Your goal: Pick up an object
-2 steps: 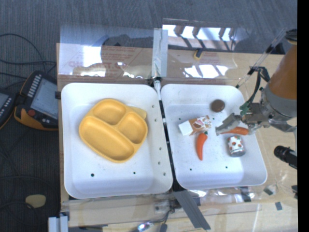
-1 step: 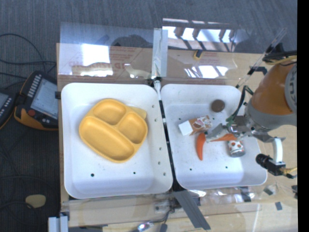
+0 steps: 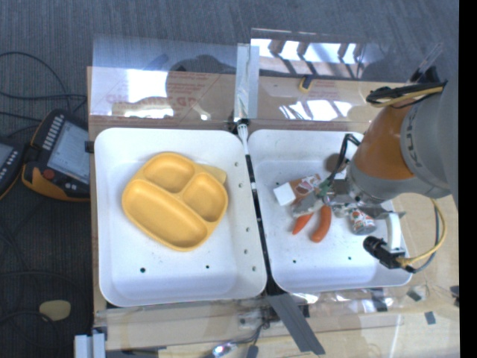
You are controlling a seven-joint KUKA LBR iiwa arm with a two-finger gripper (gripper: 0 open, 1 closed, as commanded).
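- Camera view, nearest edge: desk (image 3: 179, 327) front rail with metal brackets below the two bins; a small tan patch lies on the dark carpet at lower left.
- Left bin (image 3: 119, 274): shallow, white, with rounded corners. It holds a yellow divided plate (image 3: 175, 198) of three compartments, lying flat near the bin's middle and set at a slant.
- Right bin (image 3: 320, 271): shallow, white, just beside the left bin, with a dark divider strip between them. It holds a loose cluster of small things in its middle.
- Orange-red sausage-shaped piece (image 3: 321, 224): lies on the right bin's floor, tilted, at the near side of the cluster.
- Smaller orange piece (image 3: 300, 223): just beside the sausage-shaped piece, on its left.
- White block (image 3: 284, 193): at the cluster's left, touching or nearly touching a brown-and-red packet (image 3: 305, 186).
- Small red-and-white can (image 3: 362, 221): lies on its side at the cluster's right, close under the arm.
- Gripper (image 3: 333, 192): low over the cluster, at the end of the grey arm (image 3: 421, 148) with its orange band (image 3: 384, 144); whether it is spread or closed I cannot tell, and no object is seen held.
- Black cable end (image 3: 384, 252): hangs by the arm, over the bin's right side.
- Far side: clear panels and cardboard behind both bins; a handheld control pendant (image 3: 63, 155) on the carpet at left.
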